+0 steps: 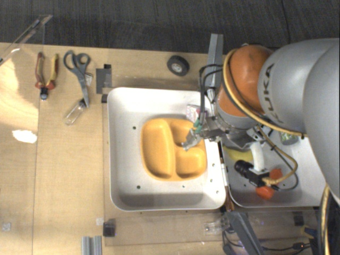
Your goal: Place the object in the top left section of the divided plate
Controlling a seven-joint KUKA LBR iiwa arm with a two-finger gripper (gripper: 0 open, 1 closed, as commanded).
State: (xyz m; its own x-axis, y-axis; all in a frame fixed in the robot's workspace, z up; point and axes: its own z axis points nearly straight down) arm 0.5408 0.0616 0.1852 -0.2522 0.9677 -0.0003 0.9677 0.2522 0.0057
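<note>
Item: small pale object [192,111], in the left bin [125,142] towards its far right corner, just past the far edge of the yellow divided plate [159,147].

Gripper [189,141]: over the plate's right half, by the divider. The object sits just beside it on the far side. Whether it is clenched or released cannot be told.

Bench, far left corner: pliers [45,73], scissors [79,76].

Right bin [303,190]: orange piece [265,191].

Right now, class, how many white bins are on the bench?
2: the left bin holds the yellow divided plate; the right bin lies partly under the arm.
</note>
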